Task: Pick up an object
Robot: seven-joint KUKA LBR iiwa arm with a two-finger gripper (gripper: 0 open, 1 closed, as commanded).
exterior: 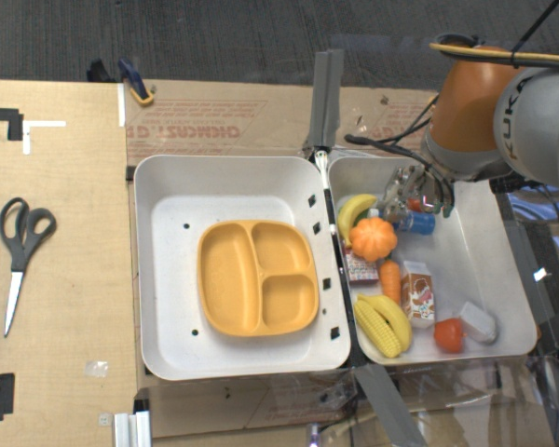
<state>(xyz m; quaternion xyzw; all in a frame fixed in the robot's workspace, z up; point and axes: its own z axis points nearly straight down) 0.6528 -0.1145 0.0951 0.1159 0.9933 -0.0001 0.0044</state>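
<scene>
The gripper is seen low in the far part of the right bin; whether its grip is open or closed cannot be told, and nothing is seen held. Taking the orange pumpkin as landmark, the gripper lies just beyond it to the right, a blue object beside it, a banana touching its far-left side. Mirrored lettering on the cardboard is not legible.
</scene>
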